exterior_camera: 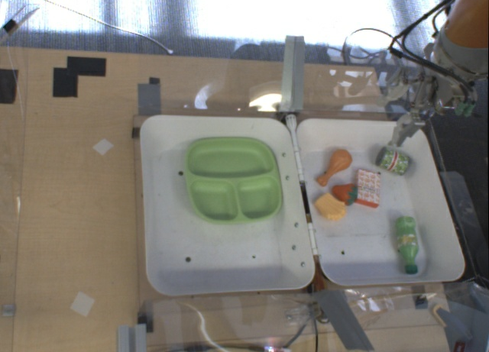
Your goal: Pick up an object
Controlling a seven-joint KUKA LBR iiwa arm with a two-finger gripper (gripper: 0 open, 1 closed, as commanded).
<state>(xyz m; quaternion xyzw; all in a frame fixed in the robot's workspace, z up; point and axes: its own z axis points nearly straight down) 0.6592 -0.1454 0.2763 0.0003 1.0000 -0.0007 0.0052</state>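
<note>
Camera view, green-labelled can (395, 161), tipped over

Strong light washes out the far edge of the pale wooden table (69, 190), blowing the top of the view to white. Bright glare spots sit by the upright grey divider post (293, 75). The two shallow white bins (229, 274) are evenly lit, with soft shadows; the focus is slightly soft.

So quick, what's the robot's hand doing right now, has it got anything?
Hand: low over the right bin, right at the small green can. Whether it is open, closed or holding the can cannot be told from this view.
</note>
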